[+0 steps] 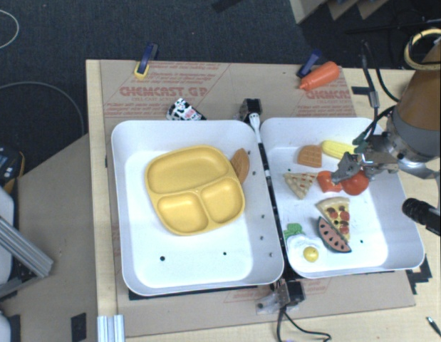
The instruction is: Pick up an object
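Dark carpet surrounds the wooden bench (pixel 99 191) on which we see two shallow white bins side by side. We find the gripper (pixel 346 169) low over the right bin (pixel 391 255), reaching in from the right under the arm's orange band (pixel 427 105). Its dark fingers sit right at a red tomato-like piece (pixel 355 184), but we cannot tell whether they are spread or closed, nor whether the piece is between them. Just left of the gripper lies a second small red piece (pixel 325 181), and beyond that a tan waffle wedge (pixel 300 184). Up and left of the gripper we see an orange block (pixel 310 156), with a yellow corn piece (pixel 336 148) just above the fingers. Below the gripper lie a pizza slice (pixel 334 210) and a watermelon slice (pixel 333 235), touching or nearly so. Further down and left sit a fried egg (pixel 307 250) and a small green piece (pixel 293 229). Well to the gripper's left, the left bin (pixel 206 262) holds a yellow divided plate (pixel 195 189) with a brown bread-like piece (pixel 240 164) at its right edge. Far above the gripper, outside the bins, a toy carrot (pixel 320 75) rests on the bench.
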Controlling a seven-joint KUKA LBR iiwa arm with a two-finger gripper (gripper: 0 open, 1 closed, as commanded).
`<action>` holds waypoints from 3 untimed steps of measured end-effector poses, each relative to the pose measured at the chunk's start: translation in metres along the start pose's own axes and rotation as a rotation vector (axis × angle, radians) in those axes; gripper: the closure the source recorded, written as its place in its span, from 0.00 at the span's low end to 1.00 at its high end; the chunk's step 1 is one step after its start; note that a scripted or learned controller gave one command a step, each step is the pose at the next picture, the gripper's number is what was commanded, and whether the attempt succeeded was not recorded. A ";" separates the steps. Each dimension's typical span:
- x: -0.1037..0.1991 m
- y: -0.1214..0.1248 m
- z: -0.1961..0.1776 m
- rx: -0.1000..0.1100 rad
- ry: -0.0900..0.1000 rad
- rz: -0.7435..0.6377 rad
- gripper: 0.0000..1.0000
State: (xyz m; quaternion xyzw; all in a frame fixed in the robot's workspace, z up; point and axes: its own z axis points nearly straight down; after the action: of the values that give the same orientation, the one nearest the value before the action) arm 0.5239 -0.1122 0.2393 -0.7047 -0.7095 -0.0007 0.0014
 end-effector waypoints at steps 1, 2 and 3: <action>0.059 0.006 0.000 0.001 0.001 -0.001 1.00; 0.087 0.003 0.026 0.004 -0.001 0.004 1.00; 0.078 0.003 0.024 0.000 -0.003 0.007 1.00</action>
State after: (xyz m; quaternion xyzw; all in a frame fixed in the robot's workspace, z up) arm 0.5268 -0.0340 0.2158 -0.7073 -0.7069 0.0002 0.0003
